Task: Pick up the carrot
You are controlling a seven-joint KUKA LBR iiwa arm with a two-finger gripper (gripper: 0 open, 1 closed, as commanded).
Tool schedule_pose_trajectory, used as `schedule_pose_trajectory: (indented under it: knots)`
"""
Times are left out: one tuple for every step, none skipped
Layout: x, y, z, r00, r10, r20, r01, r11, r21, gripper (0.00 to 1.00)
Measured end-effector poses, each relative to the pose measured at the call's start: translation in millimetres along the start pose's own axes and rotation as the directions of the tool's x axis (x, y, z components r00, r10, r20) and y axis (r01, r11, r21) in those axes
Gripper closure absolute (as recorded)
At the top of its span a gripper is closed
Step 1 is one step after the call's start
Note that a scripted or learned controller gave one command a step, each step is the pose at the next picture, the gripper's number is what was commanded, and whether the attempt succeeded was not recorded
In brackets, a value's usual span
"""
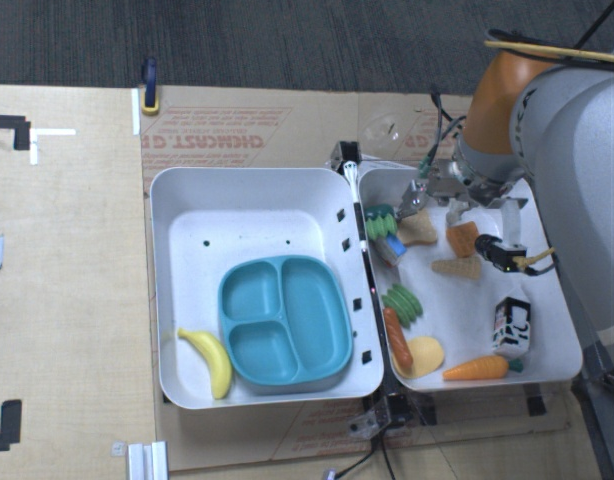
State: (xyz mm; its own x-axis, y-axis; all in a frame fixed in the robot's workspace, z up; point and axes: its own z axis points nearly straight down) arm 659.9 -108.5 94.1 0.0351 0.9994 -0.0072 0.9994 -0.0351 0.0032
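Note:
The carrot (477, 369), orange with a small green top, lies flat near the front wall of the right bin (547, 298). My gripper (423, 194) hangs over the back left part of that bin, above a tan bread-like piece (419, 230). It is well away from the carrot, which lies toward the opposite end of the bin. Nothing shows held in the gripper.
The right bin also holds a green toy (380, 224), an orange block (462, 239), a leafy green piece (402, 303), a red sausage (397, 340), a yellow piece (424, 352) and a small carton (512, 326). In the left bin (177, 228) are a teal divided plate (285, 320) and a banana (212, 358).

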Motion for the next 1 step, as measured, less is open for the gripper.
schedule_pose_trajectory:
  knots:
    - [5.6, -84.0, 0.4, 0.999, -0.039, -0.007, 0.039, 0.999, 0.004, 0.00]
